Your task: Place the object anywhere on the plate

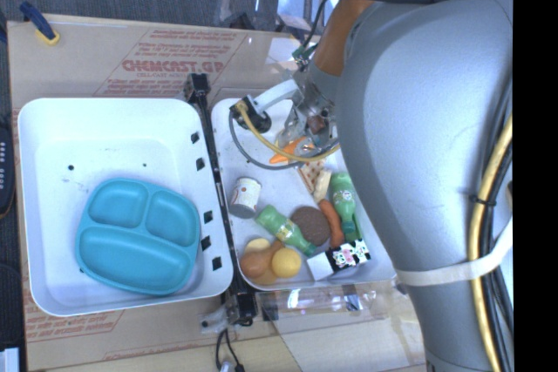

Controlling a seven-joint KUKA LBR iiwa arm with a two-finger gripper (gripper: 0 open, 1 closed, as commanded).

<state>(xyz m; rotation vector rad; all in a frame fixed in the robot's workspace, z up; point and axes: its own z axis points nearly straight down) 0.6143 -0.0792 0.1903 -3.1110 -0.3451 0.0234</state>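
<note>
Claw: the two-finger gripper sits low in the far part of the right-hand shallow white bin, hanging from the grey arm with the orange band; whether it is released or clenched cannot be told, as the wrist and cables blur it.
Landmark: the right-hand shallow white bin, used for every place below.
Under the claw: an orange carrot-shaped piece lies in the bin's far half, just beside the gripper; whether they touch cannot be told.
Cable: a black and yellow looped cable curves across the bin's far-left part.
Bin middle: a small white cup-like cylinder lies on its side by the bin's left wall.
Bin near half: a green bottle-shaped toy, a brown round cookie-like disc, an orange stick and a second green bottle crowd together.
Bin near edge: a yellow round ball, a tan lumpy piece and a black-and-white cow-patterned carton.
Plate: the blue three-compartment plastic plate lies in the left-hand white bin, just left of the landmark bin, well apart from the gripper.
</note>
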